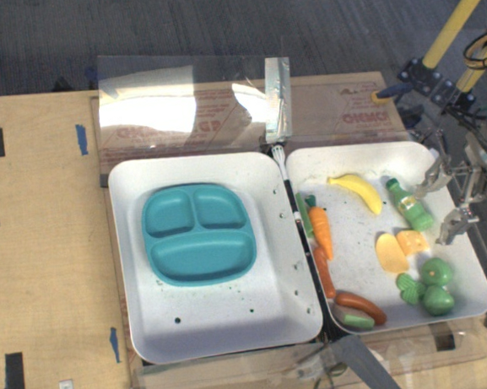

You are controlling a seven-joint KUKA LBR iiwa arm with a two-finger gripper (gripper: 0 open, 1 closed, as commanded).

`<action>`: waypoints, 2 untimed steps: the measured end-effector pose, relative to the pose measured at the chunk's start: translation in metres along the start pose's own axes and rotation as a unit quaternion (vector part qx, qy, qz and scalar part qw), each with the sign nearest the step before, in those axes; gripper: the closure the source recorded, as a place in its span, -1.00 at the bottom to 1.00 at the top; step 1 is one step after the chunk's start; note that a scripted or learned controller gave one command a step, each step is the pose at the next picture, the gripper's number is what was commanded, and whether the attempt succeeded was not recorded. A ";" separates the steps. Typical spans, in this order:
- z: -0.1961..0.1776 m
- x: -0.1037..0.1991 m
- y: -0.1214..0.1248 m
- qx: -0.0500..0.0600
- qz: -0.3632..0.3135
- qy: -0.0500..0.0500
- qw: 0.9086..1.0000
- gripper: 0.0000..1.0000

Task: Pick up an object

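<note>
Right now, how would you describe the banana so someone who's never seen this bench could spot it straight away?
Look in the right-hand white bin, the one crowded with toy food. Near its far edge lies the banana, just left of a green bottle. It is the only curved, bright yellow piece there.

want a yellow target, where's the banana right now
In the camera view the banana lies in the right bin, near its far edge, between the carrot on its left and the green bottle on its right.
</note>
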State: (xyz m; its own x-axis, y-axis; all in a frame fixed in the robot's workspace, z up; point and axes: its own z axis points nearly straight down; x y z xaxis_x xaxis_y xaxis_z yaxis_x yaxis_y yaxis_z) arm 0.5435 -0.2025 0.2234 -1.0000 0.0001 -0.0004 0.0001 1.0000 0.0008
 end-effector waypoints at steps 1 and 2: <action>0.119 -0.017 0.044 -0.002 -0.040 0.004 0.999 -1.00; 0.135 0.018 0.059 0.003 -0.034 -0.007 0.999 -1.00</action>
State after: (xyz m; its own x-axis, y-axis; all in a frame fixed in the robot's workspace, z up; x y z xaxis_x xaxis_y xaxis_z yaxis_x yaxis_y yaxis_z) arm 0.5257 -0.1433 0.0888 -0.9976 -0.0674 -0.0147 -0.0673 0.9977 -0.0051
